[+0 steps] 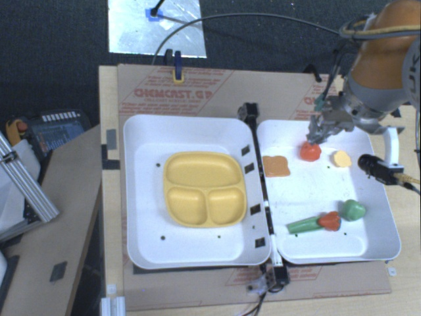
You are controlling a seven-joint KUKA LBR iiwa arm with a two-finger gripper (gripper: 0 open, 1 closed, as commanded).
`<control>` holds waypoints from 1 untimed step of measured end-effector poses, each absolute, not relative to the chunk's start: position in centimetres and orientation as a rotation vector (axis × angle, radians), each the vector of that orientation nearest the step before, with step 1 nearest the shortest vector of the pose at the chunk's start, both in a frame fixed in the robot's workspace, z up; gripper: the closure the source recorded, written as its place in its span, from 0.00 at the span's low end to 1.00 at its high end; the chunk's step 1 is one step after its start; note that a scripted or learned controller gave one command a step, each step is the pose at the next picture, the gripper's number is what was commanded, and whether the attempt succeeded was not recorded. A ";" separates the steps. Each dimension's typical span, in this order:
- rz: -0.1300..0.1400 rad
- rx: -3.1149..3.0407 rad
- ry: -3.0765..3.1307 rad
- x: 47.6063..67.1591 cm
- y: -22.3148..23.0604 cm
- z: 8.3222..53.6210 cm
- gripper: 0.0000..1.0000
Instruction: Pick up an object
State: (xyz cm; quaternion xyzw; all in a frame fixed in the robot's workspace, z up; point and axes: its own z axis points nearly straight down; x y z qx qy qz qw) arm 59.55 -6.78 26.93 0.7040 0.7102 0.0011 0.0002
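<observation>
Two white bins on the desk; right bin [378,239] holds a small red toy tomato [310,152] near its back, gripper [317,137] just above it, finger state indiscernible; tomato likely light, hard, slick — grip across its widest middle.

Small red round object [310,152], upper middle of right bin, directly under the gripper tip | tan toast-like slice [276,166] lying flat near the divider | pale yellow piece [341,158] to the right | green-and-red carrot shape [314,223] and green lump [354,209] near the front.
</observation>
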 end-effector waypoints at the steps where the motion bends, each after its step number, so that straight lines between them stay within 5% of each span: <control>1: 0.003 2.210 2.233 59.2 -1.2 26.7 1.00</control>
